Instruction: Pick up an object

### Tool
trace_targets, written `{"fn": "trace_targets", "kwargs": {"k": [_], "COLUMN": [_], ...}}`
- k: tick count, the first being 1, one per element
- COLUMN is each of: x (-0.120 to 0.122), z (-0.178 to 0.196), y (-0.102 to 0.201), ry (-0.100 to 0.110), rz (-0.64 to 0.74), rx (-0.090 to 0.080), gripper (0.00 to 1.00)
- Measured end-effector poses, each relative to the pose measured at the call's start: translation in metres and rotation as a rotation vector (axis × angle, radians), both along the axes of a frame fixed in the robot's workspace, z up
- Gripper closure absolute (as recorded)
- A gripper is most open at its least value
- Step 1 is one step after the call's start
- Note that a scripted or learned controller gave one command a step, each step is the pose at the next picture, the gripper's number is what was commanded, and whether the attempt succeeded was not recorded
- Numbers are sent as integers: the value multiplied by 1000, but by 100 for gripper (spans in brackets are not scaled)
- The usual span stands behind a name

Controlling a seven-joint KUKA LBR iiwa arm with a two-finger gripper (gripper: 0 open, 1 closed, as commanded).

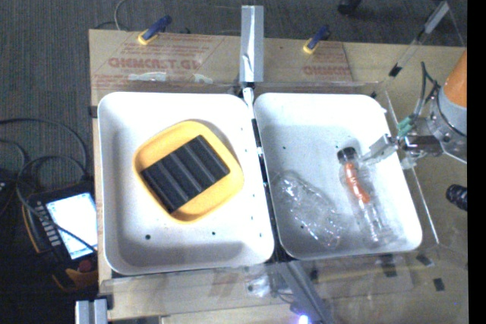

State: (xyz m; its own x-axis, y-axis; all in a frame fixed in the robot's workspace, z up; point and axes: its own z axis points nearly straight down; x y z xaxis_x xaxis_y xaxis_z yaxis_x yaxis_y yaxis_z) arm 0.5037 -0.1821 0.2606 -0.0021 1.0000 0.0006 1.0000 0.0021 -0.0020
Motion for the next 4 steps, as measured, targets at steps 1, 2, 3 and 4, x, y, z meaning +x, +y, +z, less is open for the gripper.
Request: {"fn": "trace_targets", "kwargs": {"k": [1, 2, 3, 4], "x": [36, 54, 54, 55], "z": [-21, -155, -165, -156], "y": [1, -19, -17, -15], "ry": [0, 0, -27, -28], "rz": [-237, -74, 58, 59], "rx": [0, 0, -9, -6], "gripper": [0, 0, 0, 100]}}
